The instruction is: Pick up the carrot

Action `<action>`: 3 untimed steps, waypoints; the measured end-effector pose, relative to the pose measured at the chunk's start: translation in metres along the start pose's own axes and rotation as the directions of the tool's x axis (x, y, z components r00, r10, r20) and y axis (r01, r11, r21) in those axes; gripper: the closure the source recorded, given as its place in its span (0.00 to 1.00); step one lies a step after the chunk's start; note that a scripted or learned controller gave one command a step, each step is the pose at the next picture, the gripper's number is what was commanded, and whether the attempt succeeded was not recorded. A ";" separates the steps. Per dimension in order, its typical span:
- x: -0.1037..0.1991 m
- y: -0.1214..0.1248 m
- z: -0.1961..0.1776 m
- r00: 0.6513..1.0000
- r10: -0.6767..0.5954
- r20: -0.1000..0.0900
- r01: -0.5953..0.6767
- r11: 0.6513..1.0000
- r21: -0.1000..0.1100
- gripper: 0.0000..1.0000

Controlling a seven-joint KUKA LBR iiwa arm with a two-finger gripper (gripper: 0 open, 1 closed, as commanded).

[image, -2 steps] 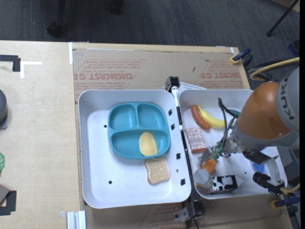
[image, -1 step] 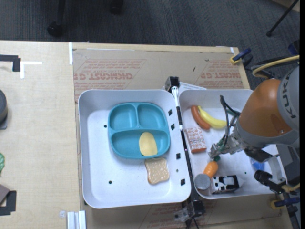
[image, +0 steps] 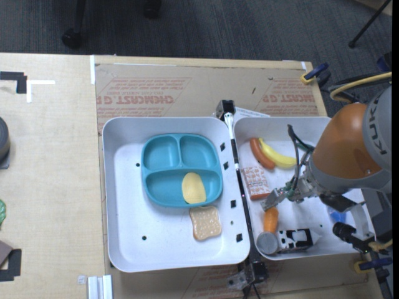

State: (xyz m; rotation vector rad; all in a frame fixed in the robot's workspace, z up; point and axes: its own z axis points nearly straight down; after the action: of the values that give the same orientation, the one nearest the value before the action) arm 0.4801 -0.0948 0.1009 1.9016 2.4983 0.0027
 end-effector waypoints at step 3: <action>-0.002 -0.004 0.011 0.903 0.430 0.001 -0.430 0.903 0.006 0.00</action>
State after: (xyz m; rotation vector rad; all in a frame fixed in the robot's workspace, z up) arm 0.4765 -0.0980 0.0904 2.4089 2.0206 -0.0048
